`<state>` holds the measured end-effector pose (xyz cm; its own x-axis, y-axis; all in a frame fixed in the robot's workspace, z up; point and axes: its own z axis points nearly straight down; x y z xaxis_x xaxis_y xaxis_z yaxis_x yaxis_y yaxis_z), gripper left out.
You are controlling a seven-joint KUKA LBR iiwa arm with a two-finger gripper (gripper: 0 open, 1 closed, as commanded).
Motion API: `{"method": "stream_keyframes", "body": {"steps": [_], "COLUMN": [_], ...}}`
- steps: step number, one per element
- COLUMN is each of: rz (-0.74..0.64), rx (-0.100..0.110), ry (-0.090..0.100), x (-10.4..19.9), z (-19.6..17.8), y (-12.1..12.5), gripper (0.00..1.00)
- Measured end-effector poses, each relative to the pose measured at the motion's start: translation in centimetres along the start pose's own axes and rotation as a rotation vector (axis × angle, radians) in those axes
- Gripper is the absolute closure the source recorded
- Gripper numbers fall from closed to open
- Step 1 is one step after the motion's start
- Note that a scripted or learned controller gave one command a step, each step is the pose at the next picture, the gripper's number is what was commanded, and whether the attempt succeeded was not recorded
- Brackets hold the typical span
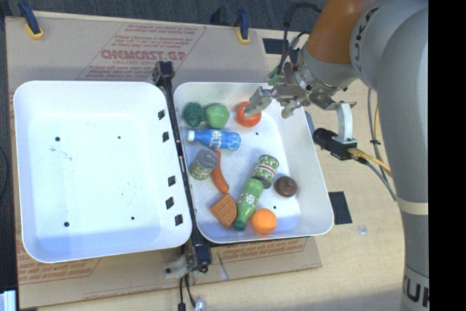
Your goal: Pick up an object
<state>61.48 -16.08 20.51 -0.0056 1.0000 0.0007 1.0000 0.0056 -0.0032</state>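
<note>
A red-orange tomato (248, 116) lies near the back wall of the right bin (309, 178), just right of a green apple (217, 114). The gripper (271, 105) hovers at it, jaws apart, one finger touching the tomato's top, nothing held.

Green bottle (250, 202), blue bottle (215, 139), orange ball (263, 221), white bins (44, 102).

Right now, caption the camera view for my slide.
KUKA arm's gripper hovers beside a red-orange ball in the toy-filled right bin.
</note>
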Motion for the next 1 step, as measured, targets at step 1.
{"method": "stream_keyframes", "body": {"steps": [1], "rz": [0.0], "rx": [0.001], "ry": [-0.001], "x": [-2.69], "z": [11.17], "y": [-0.24], "gripper": [0.0]}}
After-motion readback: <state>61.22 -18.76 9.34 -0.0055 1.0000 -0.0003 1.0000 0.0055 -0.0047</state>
